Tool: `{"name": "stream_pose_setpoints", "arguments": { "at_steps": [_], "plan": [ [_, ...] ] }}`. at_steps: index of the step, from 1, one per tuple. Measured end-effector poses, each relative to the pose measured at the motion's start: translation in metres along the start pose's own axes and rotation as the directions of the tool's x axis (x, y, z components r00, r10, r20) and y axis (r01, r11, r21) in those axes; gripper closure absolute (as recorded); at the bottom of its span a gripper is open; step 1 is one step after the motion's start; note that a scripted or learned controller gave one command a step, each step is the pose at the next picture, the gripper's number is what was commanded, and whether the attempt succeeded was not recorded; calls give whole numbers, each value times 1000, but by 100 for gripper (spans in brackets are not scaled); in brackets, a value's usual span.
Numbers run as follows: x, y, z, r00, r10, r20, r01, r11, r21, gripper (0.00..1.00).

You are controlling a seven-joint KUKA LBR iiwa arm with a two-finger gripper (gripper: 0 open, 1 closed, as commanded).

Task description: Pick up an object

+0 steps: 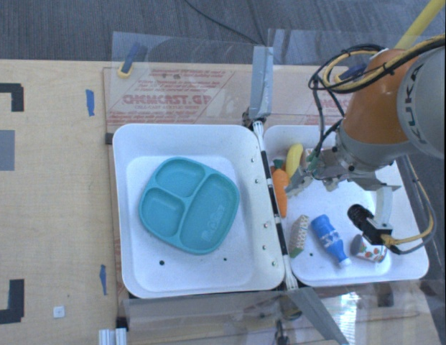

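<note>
At the near edge of the right bin [413, 268] lie a blue bottle [329, 239], a small patterned cup [370, 251] and a ribbed corn-like piece [299, 234] by the dividing wall. Further back, the carrot [280, 190] lies with its long axis along this wall, and the yellow banana [294, 159] just behind it. The gripper [309, 175] is just right of them, almost touching; whether it is spread, I cannot tell. In the left bin [129, 149] rests a smooth teal plate [189, 205] with three compartments.

left bin [129, 157]: teal tray [189, 204] | right bin [413, 261]: banana [294, 159], carrot [280, 190], corn cob [299, 234], blue bottle [330, 238], cup [368, 250] | claw [306, 172] hung beside banana and carrot
</note>
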State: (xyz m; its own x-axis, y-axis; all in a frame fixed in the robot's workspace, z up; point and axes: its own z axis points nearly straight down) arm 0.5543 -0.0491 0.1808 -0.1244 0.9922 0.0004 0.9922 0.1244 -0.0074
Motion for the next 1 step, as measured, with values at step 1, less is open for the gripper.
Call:
{"name": "stream_pose_setpoints", "arguments": {
  "at_steps": [1],
  "plan": [
    [-41,-35,93,993,-114,0,114,993,-13,0]
  ]
}}
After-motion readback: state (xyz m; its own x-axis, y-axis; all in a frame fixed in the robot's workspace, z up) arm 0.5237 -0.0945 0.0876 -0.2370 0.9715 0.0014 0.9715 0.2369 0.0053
